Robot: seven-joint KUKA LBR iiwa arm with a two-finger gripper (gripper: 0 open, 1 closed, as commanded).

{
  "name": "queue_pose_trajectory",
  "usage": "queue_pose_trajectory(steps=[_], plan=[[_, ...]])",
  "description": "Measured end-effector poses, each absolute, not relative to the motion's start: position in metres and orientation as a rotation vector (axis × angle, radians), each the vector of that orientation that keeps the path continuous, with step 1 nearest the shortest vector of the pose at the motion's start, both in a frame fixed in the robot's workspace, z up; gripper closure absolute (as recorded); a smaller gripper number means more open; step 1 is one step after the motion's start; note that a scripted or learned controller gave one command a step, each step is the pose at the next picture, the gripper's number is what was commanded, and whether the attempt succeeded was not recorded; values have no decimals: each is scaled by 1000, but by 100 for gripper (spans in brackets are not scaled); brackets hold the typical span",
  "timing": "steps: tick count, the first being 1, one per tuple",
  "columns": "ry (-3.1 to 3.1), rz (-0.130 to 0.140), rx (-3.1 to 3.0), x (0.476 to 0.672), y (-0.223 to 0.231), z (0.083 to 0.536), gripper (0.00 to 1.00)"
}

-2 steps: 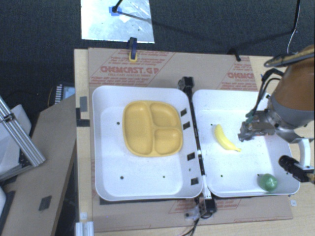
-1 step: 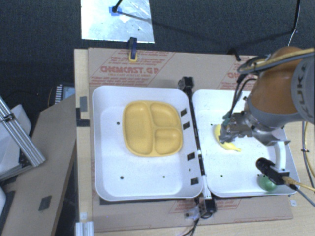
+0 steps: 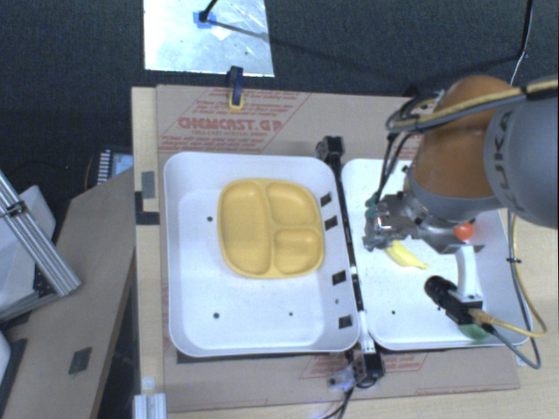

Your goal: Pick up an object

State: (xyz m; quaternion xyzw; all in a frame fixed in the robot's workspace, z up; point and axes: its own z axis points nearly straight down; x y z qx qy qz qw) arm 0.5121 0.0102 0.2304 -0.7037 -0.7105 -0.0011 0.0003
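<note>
The likeliest thing to pick is the small yellow piece (image 3: pixel 404 255) lying in the right bin (image 3: pixel 410 326), just beside and slightly below the end effector (image 3: pixel 377 227). It is short, narrow and a little curved, rather like a toy banana, pale yellow all over, and it lies flat on the white floor of the bin at a slant. It is too small here to tell its material.

By its size I judge it light, so weight should be no trouble. If it is moulded plastic it will be stiff and smooth, apt to skid along the bin floor or squirt out sideways when pinched off-centre. The best hold looks to be across its narrow width near the middle, with the closing direction square to its long line. A grip at either tapered end would probably slip off. It lies so low that the end effector would need to come almost down to the bin floor.

The arm (image 3: pixel 463 164) hangs over the right bin and hides much of the end effector, so I cannot tell whether it is spread or pressed together, and nothing can be seen held in it.

The left bin (image 3: pixel 196 321) holds a yellow divided plate (image 3: pixel 266 228), broad, shallow and rigid-looking. Its rim is the only place to take it, which makes it the harder choice.
</note>
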Motion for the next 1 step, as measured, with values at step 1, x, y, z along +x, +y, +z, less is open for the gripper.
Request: queue_pose_trajectory(steps=[1], plan=[[-2233, -6, -2210, 524, 65, 238, 100]])
